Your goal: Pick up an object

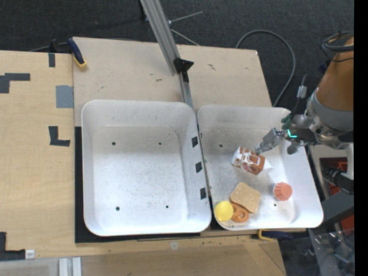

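Lemon [223, 211] sits nearest us, yellow, down at the front-left corner of the right bin [299, 211], touching the bin's front wall. Right beside it, an orange pretzel-looking piece [240, 215], tucked against the lemon's right side. Just behind that, a slice of toast [246, 196], tan, lying flat, its front edge over the pretzel piece.

Now the thing to watch: small carton [249, 161], white w/ red-brown print, lying tilted near the middle of the right bin, behind the toast and apart from it. Gripper [267, 144] is right at the carton's back-right corner, fingers pointing down-left toward it. Tips look close to the carton's top edge, poss. touching, but the carton isn't seen between them. Fingers open or clenched? Can't tell from this angle, too small and dark.

Right of the toast, a pink-red round piece [282, 191], maybe a small cup or fruit, standing alone nr the bin's right wall, well apart from the carton.

Arm [336, 91] comes in from the right over the bin's back-right corner, orange band showing above grey wrist.

Left bin [98, 154] lies just beside the right bin, walls touching along the middle. Both rest on a wooden bench [34, 154]. Grey metal pole [161, 27] slants up behind the bins.
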